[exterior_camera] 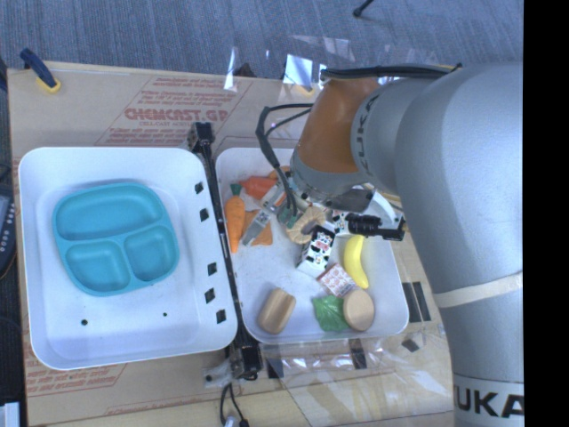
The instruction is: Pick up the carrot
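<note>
Both bins [40, 265] look like smooth white plastic; the blue tray [111, 238] is matt plastic, the carrot [234, 222] dull orange, the arm [462, 176] satin grey metal.

Blue-grey carpet [133, 12] lies beyond the counter [116, 114], whose brown cardboard top carries red print. A blue-and-yellow clamp [39, 71] grips its far-left corner.

You see the carrot [234, 221] just left of the frame's centre: a short orange root with a bit of green at its upper end, lying flat and pointing up-and-down in the picture, close along the left wall of the right-hand bin [391, 314].
</note>
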